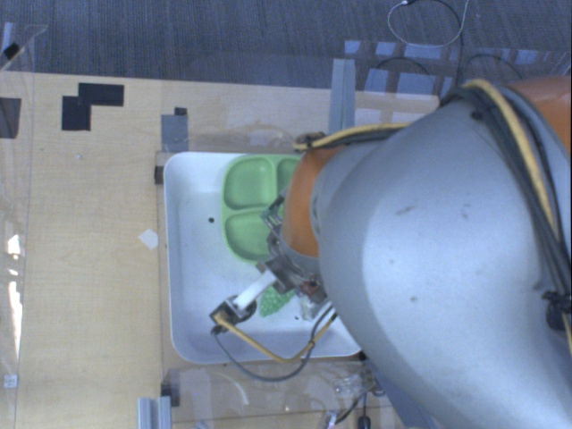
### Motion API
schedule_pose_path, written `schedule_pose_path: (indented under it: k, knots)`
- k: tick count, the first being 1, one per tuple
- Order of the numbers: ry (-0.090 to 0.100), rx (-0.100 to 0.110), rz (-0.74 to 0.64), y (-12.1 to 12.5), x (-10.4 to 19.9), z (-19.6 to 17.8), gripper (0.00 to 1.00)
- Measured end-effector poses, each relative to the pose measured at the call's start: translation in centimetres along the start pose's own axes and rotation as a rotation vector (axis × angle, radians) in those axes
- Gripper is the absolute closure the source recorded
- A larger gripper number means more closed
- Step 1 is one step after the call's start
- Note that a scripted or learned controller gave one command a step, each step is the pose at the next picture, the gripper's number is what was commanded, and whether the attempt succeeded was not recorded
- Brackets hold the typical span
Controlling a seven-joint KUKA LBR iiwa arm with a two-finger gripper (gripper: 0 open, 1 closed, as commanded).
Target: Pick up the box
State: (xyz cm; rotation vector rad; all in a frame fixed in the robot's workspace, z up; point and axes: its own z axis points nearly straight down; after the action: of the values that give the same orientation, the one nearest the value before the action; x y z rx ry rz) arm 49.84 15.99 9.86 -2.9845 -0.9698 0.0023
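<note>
My gripper point(290, 284) hangs low over the right half of the left white bin point(192, 266), below the orange band of the wrist. A small dark green textured thing point(273, 302) lies on the bin floor right beside the gripper, partly covered by it. I cannot tell whether it is the box. The big grey arm hides the right part of this bin and everything further right.
A light green divided plate point(248, 195) lies in the back of the left bin, its right side under the wrist. The bin's left and front floor is bare white. Pale wooden bench point(80, 257) extends to the left, with black tape marks point(89, 104) at the back.
</note>
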Motion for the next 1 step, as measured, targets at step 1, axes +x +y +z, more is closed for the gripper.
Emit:
schedule_pose_path:
  k: [1]
  knots:
    - [0.002, -0.003, -0.148, -0.38, 7.22, -7.22, 0.00]
